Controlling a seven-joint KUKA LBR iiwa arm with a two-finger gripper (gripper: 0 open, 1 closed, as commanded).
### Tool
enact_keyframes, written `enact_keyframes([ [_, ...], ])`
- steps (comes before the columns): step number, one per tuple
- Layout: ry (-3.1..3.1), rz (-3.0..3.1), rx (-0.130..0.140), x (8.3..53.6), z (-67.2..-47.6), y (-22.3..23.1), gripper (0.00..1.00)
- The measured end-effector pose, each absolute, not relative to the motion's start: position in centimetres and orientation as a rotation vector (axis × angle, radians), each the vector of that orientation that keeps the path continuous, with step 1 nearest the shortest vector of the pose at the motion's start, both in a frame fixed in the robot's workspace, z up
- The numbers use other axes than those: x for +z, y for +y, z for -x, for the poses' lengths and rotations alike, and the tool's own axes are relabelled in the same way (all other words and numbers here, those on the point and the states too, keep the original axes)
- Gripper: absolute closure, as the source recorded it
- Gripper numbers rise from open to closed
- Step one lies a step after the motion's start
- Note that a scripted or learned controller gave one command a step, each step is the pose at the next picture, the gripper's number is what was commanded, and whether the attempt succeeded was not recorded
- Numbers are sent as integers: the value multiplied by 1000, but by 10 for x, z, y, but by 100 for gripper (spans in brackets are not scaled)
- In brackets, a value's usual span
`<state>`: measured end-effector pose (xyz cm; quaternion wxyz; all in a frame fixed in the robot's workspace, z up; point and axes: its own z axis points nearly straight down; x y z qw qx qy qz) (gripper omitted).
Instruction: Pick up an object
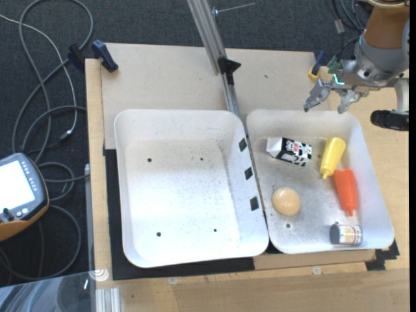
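The right bin (367, 149) holds several objects: a black-and-white milk carton (290, 151) lying on its side, a yellow bottle (332, 156), an orange bottle (346, 188), a tan round ball (286, 201) and a small can (345, 234) near the front rim. My gripper (331, 103) hangs above the back rim of the right bin, up and to the right of the carton. Its two fingers are spread apart and nothing sits between them.
The left bin (130, 174) sits beside the right one, with a row of black clips (247, 172) along the shared edge. A slanted metal rail (208, 31) crosses the back of the bench. Cables and a handheld pendant (16, 194) lie off the bench's left side.
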<state>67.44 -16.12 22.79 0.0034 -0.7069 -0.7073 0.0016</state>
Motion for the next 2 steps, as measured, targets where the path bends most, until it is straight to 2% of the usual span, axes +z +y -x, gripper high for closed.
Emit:
enact_keyframes([
  [1,-2222,2218,3,231,-675,-161,0],
  [2,-2217,2215,7,168,-674,-160,0],
])
